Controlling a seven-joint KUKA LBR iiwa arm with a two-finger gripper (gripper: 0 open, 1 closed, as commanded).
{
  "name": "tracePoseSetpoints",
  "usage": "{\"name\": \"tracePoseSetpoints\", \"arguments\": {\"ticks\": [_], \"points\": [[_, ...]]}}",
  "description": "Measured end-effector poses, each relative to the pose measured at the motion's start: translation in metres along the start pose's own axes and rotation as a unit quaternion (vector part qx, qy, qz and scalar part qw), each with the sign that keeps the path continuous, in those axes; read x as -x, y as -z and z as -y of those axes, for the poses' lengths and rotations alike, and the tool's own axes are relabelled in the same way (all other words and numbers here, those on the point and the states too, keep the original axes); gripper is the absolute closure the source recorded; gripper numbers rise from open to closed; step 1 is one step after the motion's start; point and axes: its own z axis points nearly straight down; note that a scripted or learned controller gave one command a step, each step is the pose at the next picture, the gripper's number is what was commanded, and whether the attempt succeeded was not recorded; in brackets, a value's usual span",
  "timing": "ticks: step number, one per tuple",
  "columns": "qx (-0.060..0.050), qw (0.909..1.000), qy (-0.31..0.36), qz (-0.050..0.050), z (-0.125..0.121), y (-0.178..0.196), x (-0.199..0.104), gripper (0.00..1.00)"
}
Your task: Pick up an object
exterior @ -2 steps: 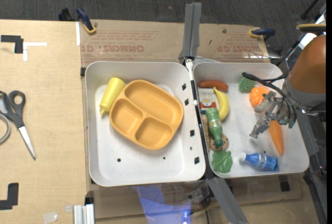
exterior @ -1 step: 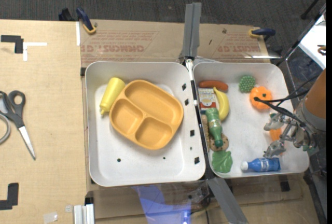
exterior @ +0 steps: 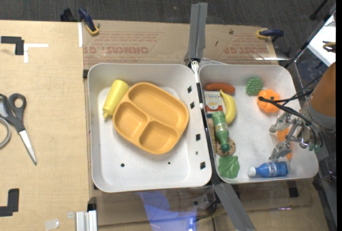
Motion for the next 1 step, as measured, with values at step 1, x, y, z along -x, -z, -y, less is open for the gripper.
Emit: {"name": "tracePoseSetpoints", "arguments": {"ticks": [1], "points": [[0.000,1.0000,-0.001,0.002,-0.0006,0.0101,0.0016,1.00]]}}
